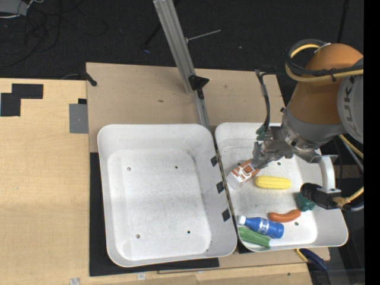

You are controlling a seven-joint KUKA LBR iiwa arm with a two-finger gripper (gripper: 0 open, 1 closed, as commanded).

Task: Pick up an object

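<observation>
White plastic, two shallow bins side by side on the tabletop: the left bin (157, 195) and the right bin (329, 233) meet along a seam carrying three small black clips. All the loose things lie in the right bin.

One small orange-and-white carton (243, 171) sits at about 9 o'clock in that bin, close to the seam. It carries some white printing, too small to read from where I stand. One yellow corn cob (274, 183) lies just beside it, toward 3 o'clock. One orange-red sausage-shaped piece (284, 216) lies below the cob. One blue bottle with a white cap (262, 225) lies at 6 o'clock, touching one green vegetable-shaped piece (255, 237) against the bin's lower rim. One teal piece (305, 203) sits at about 4 o'clock, partly behind a black fitting.

Coming in from 3 o'clock, the grey arm (323, 94) with its orange band hangs over the upper part of the right bin. Its tool (259, 157) points down toward the carton, its tip just above and beside the carton's upper right corner. Whether the tool is spread or pressed together I cannot tell; the carton rests on the bin floor.

One slanted metal rail (178, 43) rises from the seam toward 12 o'clock.
</observation>
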